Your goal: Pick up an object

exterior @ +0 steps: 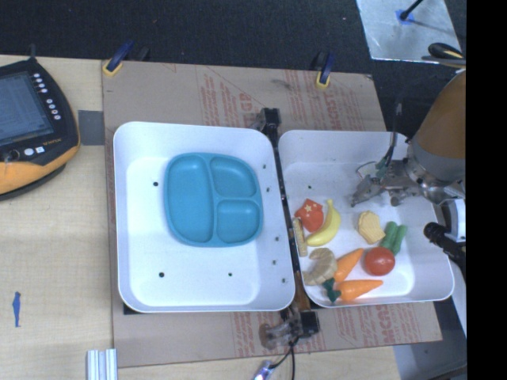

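Wooden table (55,244) first, carrying two white bins: the left bin (135,212) holds a blue tray (212,198), the right bin (428,279) a heap of toy food. From the right the arm (444,129) reaches over that bin, its jaws (383,187) hanging low above the bare upper part; whether they are wide or narrow I cannot tell, and nothing shows between them. The food lies nearer the front: banana (329,226), carrot (358,289), tomato (379,260), a yellow piece (370,227) just below the jaws. By my reckoning nothing is picked yet; choosing, closing and lifting all remain.
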`<state>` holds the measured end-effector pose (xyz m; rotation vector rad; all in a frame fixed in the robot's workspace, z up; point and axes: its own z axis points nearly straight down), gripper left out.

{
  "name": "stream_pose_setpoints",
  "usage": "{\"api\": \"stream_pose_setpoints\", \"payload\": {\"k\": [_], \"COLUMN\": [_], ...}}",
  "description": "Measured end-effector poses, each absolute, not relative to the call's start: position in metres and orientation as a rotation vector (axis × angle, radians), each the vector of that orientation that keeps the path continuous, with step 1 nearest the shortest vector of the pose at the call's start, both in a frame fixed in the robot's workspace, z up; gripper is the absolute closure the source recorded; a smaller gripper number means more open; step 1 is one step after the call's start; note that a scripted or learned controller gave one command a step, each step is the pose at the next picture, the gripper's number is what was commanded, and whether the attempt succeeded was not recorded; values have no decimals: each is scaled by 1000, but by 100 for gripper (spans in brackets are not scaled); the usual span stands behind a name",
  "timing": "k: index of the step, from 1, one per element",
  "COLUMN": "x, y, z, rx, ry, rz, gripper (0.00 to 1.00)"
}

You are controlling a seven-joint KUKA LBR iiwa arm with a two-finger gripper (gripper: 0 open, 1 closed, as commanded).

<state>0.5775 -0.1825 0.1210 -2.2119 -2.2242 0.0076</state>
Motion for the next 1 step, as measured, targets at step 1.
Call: {"api": "stream_pose_setpoints", "payload": {"k": [1], "x": [603], "y": [-111], "z": [91], "rx": [-2210], "ry": [-2226], "rz": [7], "gripper": [0]}}
